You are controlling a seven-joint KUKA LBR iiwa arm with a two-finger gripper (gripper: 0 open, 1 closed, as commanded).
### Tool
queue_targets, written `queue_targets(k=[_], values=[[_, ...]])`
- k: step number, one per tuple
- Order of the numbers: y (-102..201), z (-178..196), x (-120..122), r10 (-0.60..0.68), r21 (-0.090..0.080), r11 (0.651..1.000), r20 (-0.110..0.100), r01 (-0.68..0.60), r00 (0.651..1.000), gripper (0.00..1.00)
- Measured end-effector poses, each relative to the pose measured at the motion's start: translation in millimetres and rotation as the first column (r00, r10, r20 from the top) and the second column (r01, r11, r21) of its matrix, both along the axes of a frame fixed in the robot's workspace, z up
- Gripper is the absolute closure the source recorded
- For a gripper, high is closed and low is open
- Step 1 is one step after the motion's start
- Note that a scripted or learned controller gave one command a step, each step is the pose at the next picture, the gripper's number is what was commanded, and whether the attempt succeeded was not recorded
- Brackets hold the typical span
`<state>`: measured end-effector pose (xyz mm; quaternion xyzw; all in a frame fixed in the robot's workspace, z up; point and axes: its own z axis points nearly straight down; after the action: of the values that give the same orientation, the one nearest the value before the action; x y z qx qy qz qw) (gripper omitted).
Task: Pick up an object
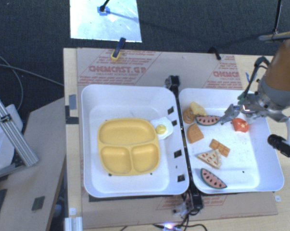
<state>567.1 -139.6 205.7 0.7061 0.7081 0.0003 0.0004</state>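
My gripper (235, 115) hangs over the back of the right bin (267, 177) and looks open, one grey finger (227, 115) pointing left. A red tomato piece (240, 125) lies on the bin floor just under it, not between the fingers. A watermelon slice (208, 120) lies just left of that finger. Further left are a yellow piece (198, 109), a round brown cookie (188, 115) and a toast (195, 134). Nearer the front lie a waffle (220, 147), a triangular sandwich (210, 158) and a second watermelon slice (213, 179).
The left bin (94, 105) holds a yellow divided plate (129, 145) and a fried-egg toy (161, 129) by the black divider (181, 129). The arm (282, 81) comes in from the right over the right bin's far corner.
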Motion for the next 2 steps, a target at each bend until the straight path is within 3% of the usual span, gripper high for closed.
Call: queue_targets(k=[1,2], values=[[-36.0,-126.6,-81.0,-0.010,0.002,1.000,-0.008,0.010,1.000,0.00],[-33.3,-110.9,-75.4,-0.002,0.000,1.000,0.003,0.002,1.000,1.00]])
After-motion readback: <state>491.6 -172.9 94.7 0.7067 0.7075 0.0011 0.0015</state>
